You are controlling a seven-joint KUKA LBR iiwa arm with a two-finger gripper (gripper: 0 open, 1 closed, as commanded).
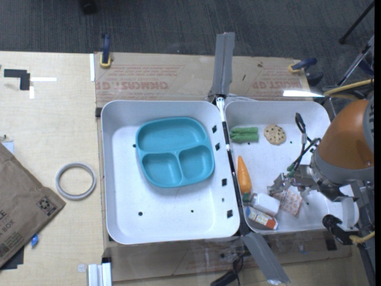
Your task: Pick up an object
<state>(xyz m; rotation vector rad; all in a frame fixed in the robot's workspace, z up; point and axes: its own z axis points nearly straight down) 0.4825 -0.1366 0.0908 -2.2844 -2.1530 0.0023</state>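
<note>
The right bin [315,109] holds a green bean-like toy [244,134], a round cookie [275,134], an orange carrot [243,174], a white carton with a red end [261,218] and a speckled pinkish packet [291,202]. My gripper [290,186] hangs low over the bin's lower middle, just above the packet and to the right of the carrot. The arm's orange band [351,139] and grey wrist cover the bin's right side.
The left bin [119,177] holds a turquoise three-compartment plate [174,152]. Left of the bins a roll of tape [75,180] and a brown cardboard box [21,210] lie on the bench. A grey divider [224,64] stands behind the bins.
</note>
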